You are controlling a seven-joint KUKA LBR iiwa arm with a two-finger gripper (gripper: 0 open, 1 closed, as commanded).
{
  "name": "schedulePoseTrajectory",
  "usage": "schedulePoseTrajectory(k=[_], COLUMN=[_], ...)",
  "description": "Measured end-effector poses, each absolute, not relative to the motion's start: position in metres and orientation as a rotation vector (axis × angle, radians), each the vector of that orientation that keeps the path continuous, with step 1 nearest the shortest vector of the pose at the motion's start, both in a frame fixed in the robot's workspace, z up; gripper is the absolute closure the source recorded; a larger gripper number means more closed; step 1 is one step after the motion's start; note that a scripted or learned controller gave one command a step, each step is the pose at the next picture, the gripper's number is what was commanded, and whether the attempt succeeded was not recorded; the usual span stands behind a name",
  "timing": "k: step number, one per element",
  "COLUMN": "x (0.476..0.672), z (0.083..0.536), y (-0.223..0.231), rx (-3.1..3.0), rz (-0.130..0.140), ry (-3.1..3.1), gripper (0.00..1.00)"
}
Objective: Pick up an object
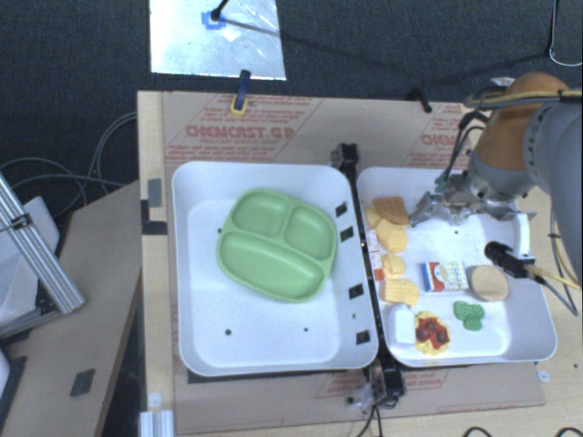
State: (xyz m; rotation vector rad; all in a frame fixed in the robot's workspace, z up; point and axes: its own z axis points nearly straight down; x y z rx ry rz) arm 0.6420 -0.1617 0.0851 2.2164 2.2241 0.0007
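Note:
The right bin point(528, 335) holds several toy foods. An orange-brown slice point(392, 209) lies at its upper left, with yellow pieces point(393, 237) in a column below it down to a yellow wedge point(401, 290). A small red, white and blue carton point(444, 276) sits mid-bin beside a tan round bun point(490, 283). A green piece point(470, 314) and a red and yellow piece point(432, 331) lie near the front. My gripper point(435, 206) hangs low over the bin's upper part, just right of the orange-brown slice, with nothing visibly in it.
The left bin point(196, 335) carries a green divided plate point(278, 243). A black divider with clips point(360, 244) runs between the bins. The grey arm with its orange band point(515, 126) covers the right bin's upper right corner. Cables trail along the right edge.

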Motion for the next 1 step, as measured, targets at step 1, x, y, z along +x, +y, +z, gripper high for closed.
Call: schedulePoseTrajectory(k=[1], x=[0.6433], z=[0.0967], y=[-0.1617], rx=[2.213], rz=[0.004], ry=[2.223], gripper=[1.00])
